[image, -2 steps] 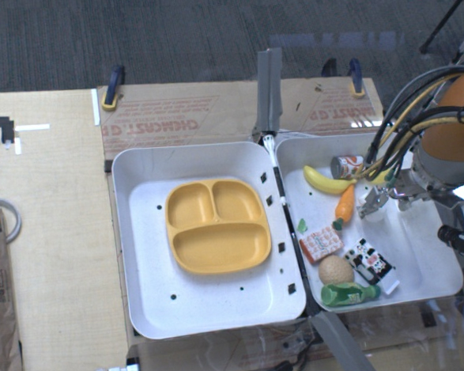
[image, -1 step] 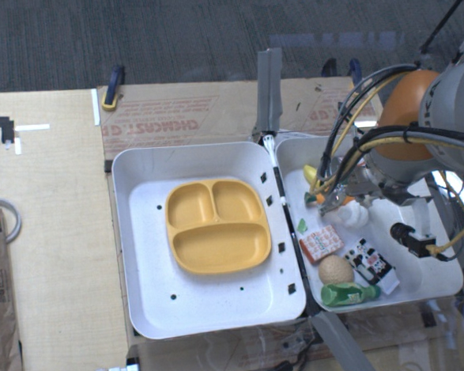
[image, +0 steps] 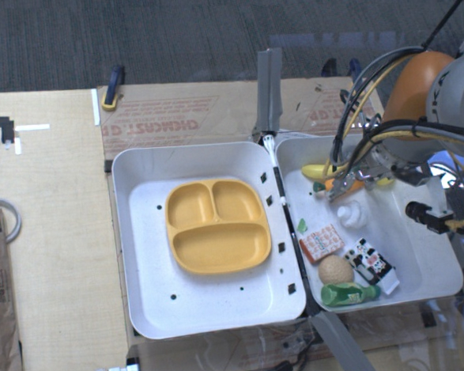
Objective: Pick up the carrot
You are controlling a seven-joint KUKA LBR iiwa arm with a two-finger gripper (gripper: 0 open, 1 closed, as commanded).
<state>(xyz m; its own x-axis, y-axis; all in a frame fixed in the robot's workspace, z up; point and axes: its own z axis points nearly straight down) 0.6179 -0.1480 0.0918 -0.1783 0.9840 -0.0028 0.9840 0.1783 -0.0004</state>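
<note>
The carrot lies in the right bin near its far wall. It is orange, with a green tip pointing left. My gripper is down over the carrot's middle, so only the two ends of the carrot show on either side of it. A yellow banana lies just behind the carrot, touching or nearly touching it. The grey arm with its orange band reaches in from the right, trailing black cables.
Also in the right bin are a small white object, a red-and-white packet, a beige ball, a green item and a black-and-white box. A yellow divided plate sits in the left bin.
</note>
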